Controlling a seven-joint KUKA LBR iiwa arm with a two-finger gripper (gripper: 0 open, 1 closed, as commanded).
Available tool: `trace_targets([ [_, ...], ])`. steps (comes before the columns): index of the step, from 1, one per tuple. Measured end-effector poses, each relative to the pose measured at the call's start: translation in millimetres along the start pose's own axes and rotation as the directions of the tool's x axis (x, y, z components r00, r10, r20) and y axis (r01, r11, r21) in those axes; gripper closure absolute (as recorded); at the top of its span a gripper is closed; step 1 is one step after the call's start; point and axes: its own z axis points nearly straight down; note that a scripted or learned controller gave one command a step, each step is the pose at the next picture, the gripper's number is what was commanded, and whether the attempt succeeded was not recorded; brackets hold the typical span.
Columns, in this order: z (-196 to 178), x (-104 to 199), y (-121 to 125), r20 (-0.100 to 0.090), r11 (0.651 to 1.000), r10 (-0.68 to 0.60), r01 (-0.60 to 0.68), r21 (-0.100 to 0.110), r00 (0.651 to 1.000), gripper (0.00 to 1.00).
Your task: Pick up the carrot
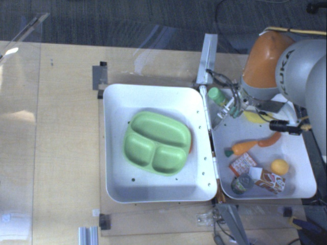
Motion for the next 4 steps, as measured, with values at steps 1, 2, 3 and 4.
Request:
trace_targets([
  [1,1.7,-1.9,-34.6,0.022,0.996,-0.084,0.085,-0.012,0.996,0.00],
  [2,2.0,-36.9,-56.8,0.023,0.997,-0.073,0.073,-0.012,0.997,0.00],
  [3,2.7,-57.0,-51.2,0.014,0.999,0.043,-0.043,-0.009,0.999,0.00],
  [4,1.9,-26.1,-64.9,0.022,1.000,0.004,-0.003,-0.013,1.000,0.00],
])
